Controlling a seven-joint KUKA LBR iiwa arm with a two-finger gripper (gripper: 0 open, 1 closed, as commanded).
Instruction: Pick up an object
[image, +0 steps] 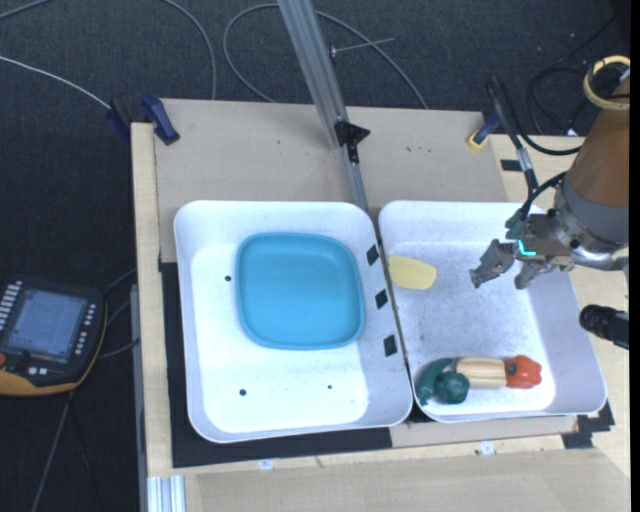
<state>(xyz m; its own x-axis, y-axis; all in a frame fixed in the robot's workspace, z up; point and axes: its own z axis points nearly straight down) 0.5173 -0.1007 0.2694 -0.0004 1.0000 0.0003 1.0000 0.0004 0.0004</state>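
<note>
open floor mid right bin (480, 320), toys (480, 375) crowd near wall

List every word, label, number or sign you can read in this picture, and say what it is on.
No text can be read.
The handheld pendant on the floor has a lit screen, too small and blurred to read.
The black tags along the divider between the bins carry no legible marks.

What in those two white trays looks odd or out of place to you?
Nothing looks spilled or broken. The blue plate lies flat in the left bin. In the right bin, a yellow piece sits by the left wall, and a green, tan and red toy lies along the near edge. The gripper hovers above.
</note>
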